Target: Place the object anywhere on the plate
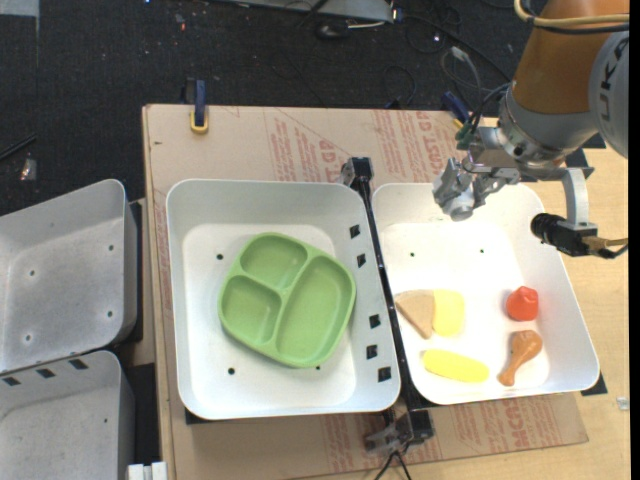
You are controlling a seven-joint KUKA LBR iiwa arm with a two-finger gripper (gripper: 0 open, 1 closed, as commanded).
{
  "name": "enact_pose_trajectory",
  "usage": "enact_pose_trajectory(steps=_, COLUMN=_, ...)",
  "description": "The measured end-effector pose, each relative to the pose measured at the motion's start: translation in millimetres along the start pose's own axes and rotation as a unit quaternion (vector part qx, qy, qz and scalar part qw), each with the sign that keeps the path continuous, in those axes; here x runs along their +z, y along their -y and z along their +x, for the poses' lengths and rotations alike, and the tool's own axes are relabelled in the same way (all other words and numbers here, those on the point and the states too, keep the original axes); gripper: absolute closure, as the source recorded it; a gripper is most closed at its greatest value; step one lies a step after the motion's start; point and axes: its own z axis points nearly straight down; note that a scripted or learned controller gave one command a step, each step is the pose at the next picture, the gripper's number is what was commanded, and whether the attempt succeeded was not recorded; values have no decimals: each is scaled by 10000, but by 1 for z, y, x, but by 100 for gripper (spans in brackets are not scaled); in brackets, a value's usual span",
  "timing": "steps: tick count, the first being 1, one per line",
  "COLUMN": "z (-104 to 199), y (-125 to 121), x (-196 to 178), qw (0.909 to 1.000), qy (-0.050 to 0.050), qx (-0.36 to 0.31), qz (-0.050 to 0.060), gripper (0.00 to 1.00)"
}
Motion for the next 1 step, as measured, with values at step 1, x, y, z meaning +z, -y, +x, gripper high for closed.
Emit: enact_pose_trajectory(steps=1, z=43, y=22, x=19, qw=10000, qy=7, qx=10, qz=7, gripper=100)
